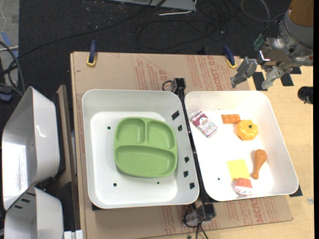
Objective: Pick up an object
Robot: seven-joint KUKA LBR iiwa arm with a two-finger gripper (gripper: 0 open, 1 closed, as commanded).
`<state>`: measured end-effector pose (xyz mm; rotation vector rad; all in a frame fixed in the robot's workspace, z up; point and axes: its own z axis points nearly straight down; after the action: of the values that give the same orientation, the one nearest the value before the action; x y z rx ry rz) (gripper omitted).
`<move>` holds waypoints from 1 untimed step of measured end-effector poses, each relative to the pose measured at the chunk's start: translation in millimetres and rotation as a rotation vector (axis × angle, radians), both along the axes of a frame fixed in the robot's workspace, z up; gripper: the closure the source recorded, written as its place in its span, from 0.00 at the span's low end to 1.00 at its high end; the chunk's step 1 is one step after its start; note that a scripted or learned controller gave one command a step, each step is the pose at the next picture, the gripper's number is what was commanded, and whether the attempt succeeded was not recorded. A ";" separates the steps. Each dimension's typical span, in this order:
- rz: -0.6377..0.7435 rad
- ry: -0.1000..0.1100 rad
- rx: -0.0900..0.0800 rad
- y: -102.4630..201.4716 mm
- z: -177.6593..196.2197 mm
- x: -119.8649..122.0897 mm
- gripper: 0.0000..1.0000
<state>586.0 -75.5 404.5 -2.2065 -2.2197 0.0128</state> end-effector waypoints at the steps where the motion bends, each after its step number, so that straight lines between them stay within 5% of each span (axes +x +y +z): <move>1: -0.001 -0.027 -0.005 8.6 102.1 50.9 0.00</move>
<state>636.9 -66.9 506.7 -2.2232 -2.2353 -0.0122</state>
